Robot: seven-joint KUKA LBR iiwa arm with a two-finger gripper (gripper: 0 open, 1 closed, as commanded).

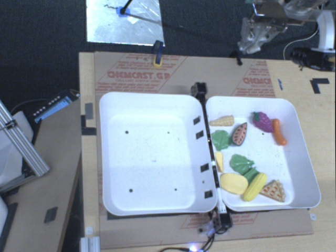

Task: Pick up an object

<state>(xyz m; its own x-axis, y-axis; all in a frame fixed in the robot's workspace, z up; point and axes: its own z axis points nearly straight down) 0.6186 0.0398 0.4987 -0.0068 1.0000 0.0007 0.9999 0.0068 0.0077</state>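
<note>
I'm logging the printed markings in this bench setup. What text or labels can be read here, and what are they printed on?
"CHEMCAST GP": red print on the brown sheet under the bins, left of the yellow clip.
A matching red print on the same sheet at right: too blurred to read.
Red print along the sheet's front edge: too small to read.

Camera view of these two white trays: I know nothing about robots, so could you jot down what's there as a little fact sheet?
Left tray: white, shallow, nothing in it
Right tray: white, holds toy food
Toys seen: corn cob, purple grapes, orange carrot, yellow lemon, pizza slice, green leafy pieces
End effector: up high beyond the trays, above the bench's far edge
Holding anything: nothing seen in it
Bench top: brown printed board
</note>
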